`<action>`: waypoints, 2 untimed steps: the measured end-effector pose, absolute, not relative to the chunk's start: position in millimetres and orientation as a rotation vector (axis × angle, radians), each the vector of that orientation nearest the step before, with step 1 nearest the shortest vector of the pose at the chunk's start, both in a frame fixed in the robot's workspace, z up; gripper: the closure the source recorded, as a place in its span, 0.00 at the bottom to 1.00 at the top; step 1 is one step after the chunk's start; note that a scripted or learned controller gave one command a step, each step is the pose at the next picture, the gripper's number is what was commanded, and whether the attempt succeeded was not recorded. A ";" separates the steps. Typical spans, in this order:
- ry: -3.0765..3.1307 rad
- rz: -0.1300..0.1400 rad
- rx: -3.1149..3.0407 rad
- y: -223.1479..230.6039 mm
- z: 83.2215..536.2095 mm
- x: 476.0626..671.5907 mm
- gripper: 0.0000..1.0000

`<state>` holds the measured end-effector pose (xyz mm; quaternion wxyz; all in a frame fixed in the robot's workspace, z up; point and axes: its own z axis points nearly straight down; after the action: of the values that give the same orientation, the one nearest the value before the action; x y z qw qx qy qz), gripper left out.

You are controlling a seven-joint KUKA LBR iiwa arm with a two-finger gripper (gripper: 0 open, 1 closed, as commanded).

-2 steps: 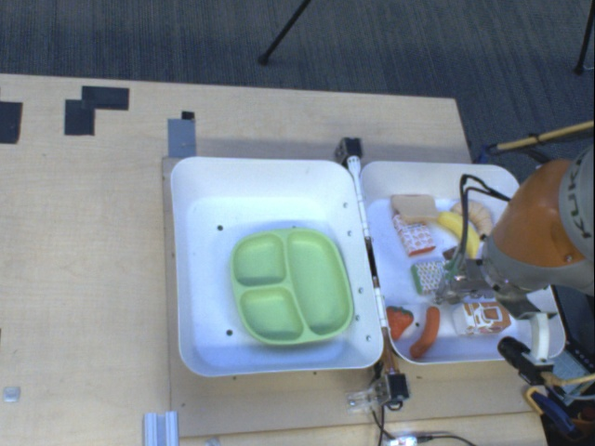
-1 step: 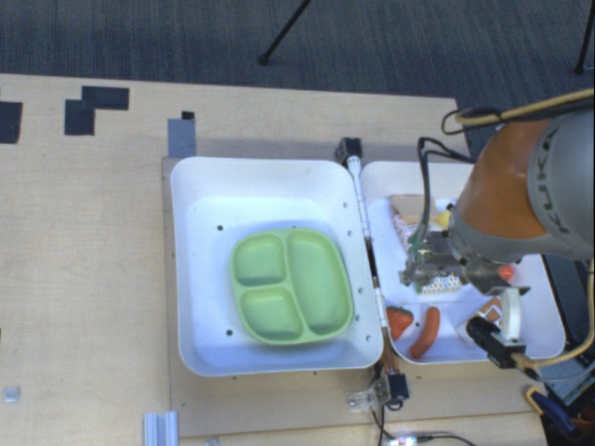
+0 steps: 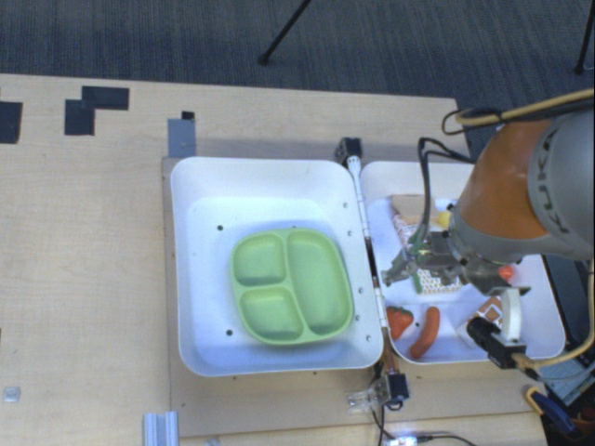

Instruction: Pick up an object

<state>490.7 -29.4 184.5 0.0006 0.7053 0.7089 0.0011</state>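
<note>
My gripper [image 3: 416, 260] hangs low over the middle of the right bin [image 3: 556, 334], under the arm's orange band [image 3: 497, 189]. Just beside and below it lies a flat dotted white-and-green object [image 3: 439, 282], partly covered by the wrist. A red-orange sausage [image 3: 426, 333] lies near the bin's front wall, with a small red piece [image 3: 400, 322] to its left. A beige item [image 3: 405, 209] sits toward the back of the bin. I see nothing held in the gripper.
The left bin [image 3: 200, 249] holds a green three-compartment plate [image 3: 291, 286]. A white and black fixture [image 3: 497, 328] hangs off the wrist over the right bin's front right. Cables [image 3: 428, 184] loop near the arm. The divider between the bins [image 3: 365, 249] is close to the gripper's left.
</note>
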 end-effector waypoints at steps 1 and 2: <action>2.225 0.000 2.218 -94.5 140.4 486.5 0.00; 2.220 0.006 2.217 -90.3 86.3 488.3 0.00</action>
<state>488.3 -90.3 86.3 0.0020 0.7067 0.7075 0.0018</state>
